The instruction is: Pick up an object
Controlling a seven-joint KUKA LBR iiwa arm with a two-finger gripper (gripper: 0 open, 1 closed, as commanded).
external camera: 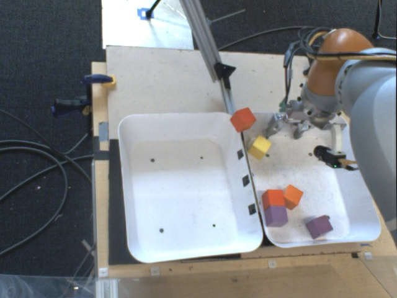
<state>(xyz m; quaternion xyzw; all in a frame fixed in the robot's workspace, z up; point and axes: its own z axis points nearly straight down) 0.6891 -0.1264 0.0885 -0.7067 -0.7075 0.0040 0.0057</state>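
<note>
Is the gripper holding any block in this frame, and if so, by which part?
Nothing is held. The gripper hangs over the right bin with no block between its fingers; the yellow block lies apart, to its left.

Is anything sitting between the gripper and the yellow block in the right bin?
Nothing visible does. The gripper hovers near the right bin's back wall, and the yellow block lies just to its left and slightly nearer the camera, with bare bin floor between them. The orange-red block sits off that line, on the divider.
</note>
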